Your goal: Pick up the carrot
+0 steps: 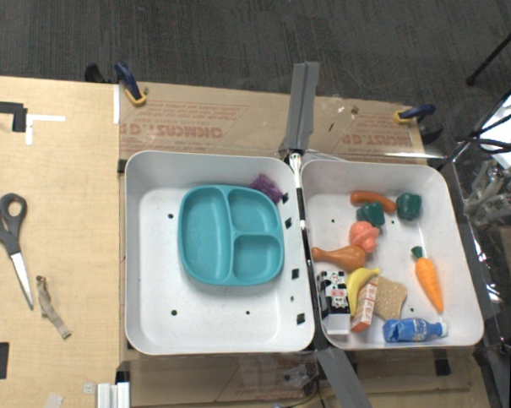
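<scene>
Two white bins sat side by side. Near the right bin's (458, 218) right wall lay the carrot (427, 280), green top pointing away, just above the blue bottle (412, 330). I couldn't tell the pincer's state.

Teal plate (232, 236) in left bin (143, 262); scissors (11, 235) lie outside; purple item (267, 187), perhaps grapes.

glossy plastic carrot (428, 282), smooth white bins (143, 262)

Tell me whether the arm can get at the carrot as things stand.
Probably yes: the carrot lies flat near the right bin's right wall, top uncovered, with gaps to the bread slice and blue bottle.
</scene>
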You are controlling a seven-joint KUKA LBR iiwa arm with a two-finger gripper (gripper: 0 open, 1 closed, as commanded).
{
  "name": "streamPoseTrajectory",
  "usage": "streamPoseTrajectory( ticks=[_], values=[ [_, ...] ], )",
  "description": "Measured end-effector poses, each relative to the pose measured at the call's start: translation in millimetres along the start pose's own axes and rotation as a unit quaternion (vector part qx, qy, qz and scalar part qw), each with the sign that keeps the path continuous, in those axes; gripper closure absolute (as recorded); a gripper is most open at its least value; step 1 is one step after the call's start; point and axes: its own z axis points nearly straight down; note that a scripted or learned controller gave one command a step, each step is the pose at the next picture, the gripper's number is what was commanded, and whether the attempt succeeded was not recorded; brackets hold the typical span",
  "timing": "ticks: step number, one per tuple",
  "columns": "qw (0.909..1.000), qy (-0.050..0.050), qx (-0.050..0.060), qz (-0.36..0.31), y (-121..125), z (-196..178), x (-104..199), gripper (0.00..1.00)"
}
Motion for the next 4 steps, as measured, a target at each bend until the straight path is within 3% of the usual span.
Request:
streamPoseTrajectory(
  ticks=[1, 2, 4],
  values=[
    [0.9979, 0.002, -0.001, 0.064, 17, 147, 18, 1.00],
    [0.9660, 0.000, -0.001, -0.258, 16, 80, 66, 1.00],
    [0.9668, -0.004, -0.001, -0.256, 16, 62, 62, 1.00]
  ],
)
